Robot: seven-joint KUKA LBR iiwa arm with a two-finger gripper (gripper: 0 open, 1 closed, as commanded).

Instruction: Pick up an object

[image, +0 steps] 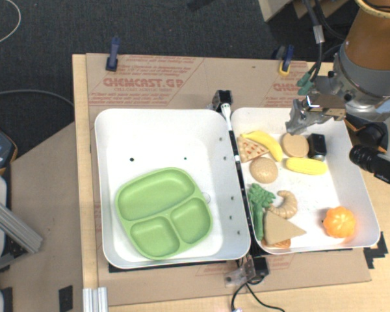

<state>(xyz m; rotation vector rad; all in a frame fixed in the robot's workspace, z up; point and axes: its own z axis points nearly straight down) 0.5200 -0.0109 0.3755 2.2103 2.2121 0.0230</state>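
Note:
The right bin [354, 174] holds several toy foods. A yellow banana [262, 140] and a waffle wedge [251, 150] lie at its far left. A tan round piece [296, 146] and a yellow oblong piece [305, 166] sit near the far middle. A beige ball [264, 170], green broccoli [260, 196], a croissant [285, 204], a sandwich triangle [281, 229] and an orange [339, 221] fill the near half. My gripper [304, 126] hangs low over the bin's far edge, just above the tan round piece. No object is seen in its grasp.
The left bin [117, 135] bears a green divided plate [162, 212] in its near half. A black clip [222, 99] joins the bins at the far side. Cardboard [149, 77] underlies both bins. Cables and black hardware [370, 158] sit to the right.

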